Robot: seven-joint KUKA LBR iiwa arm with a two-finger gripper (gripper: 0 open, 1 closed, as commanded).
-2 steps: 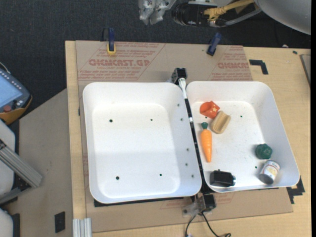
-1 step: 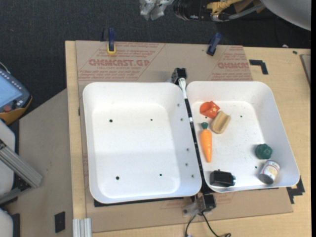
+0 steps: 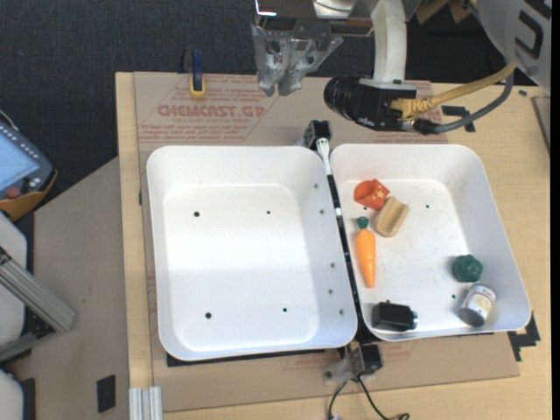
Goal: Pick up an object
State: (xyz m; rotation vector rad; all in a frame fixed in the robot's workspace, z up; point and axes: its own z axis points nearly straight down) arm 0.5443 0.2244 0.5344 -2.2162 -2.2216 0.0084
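A: Down at the near edge, a black block [image 3: 393,316] sits in the right bin [image 3: 490,182], with a small jar [image 3: 478,304] lying in the near right corner.

B: And just beyond the jar, a dark green piece [image 3: 466,267].

A: Against the divider, a carrot [image 3: 366,254], pointing toward us. Beside it a tan block [image 3: 390,217], touching a red-orange piece [image 3: 371,192].

B: The left bin [image 3: 166,234]?

A: Bare white.

B: And the end effector [image 3: 282,81]?

A: Up past both bins, hanging over the cardboard on the worktop [image 3: 210,112], gripping nothing; whether its fingers are apart, I cannot tell.
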